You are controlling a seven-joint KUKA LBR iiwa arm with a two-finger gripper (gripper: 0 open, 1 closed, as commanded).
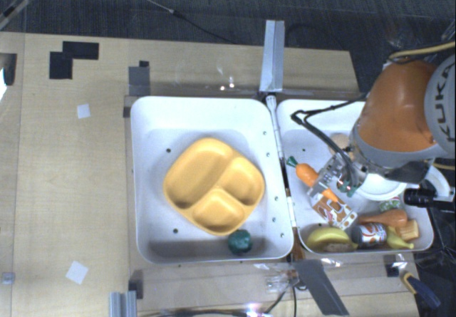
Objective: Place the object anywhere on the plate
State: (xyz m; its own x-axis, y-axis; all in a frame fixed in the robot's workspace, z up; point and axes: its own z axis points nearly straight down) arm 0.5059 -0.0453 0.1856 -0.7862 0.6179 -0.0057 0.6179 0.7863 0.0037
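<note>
The yellow three-compartment plate (214, 185) lies in the left bin (146, 166). A dark green ball (240, 241) rests just beside its near edge. The gripper (335, 179) hangs over the right bin (313, 120), beside a toy carrot (306, 174); its finger state cannot be told.

Clutter in the right bin (427, 241), beside the left bin (142, 166)

Along the right bin's near wall lie a banana (329, 238), a dark can (369, 235) and yellow pieces (409, 231); a carrot (306, 174) sits near its left wall, an orange-and-white carton (333, 209) just below. A black cable (313, 125) loops over its far end.
</note>
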